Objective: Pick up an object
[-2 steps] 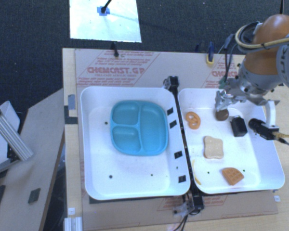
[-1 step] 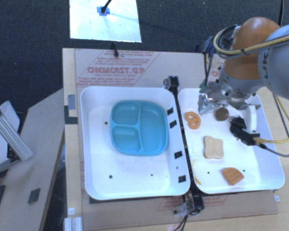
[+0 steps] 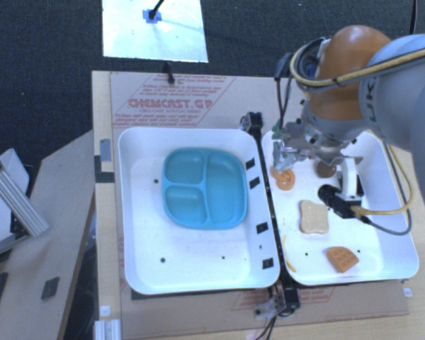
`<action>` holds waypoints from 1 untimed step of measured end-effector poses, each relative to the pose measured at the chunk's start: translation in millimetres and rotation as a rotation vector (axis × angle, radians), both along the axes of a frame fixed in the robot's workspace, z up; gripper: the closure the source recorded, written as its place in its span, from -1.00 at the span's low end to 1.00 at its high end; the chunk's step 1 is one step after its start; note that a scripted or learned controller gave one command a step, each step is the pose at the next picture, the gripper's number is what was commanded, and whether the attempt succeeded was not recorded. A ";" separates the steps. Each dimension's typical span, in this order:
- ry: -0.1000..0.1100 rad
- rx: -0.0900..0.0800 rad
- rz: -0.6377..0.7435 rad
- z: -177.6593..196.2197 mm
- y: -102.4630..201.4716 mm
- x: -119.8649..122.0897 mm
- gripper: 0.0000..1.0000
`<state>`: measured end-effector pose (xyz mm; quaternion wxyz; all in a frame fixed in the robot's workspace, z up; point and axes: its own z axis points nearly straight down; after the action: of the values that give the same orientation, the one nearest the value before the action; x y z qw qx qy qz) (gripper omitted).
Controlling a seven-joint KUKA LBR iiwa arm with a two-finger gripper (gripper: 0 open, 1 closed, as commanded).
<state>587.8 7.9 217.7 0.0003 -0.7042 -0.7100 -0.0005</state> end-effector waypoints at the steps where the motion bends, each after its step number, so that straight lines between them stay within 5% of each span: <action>1: 0.000 0.000 0.000 -6.7 49.9 -7.4 1.00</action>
<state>580.4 57.7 211.1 0.0001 -0.7044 -0.7098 -0.0004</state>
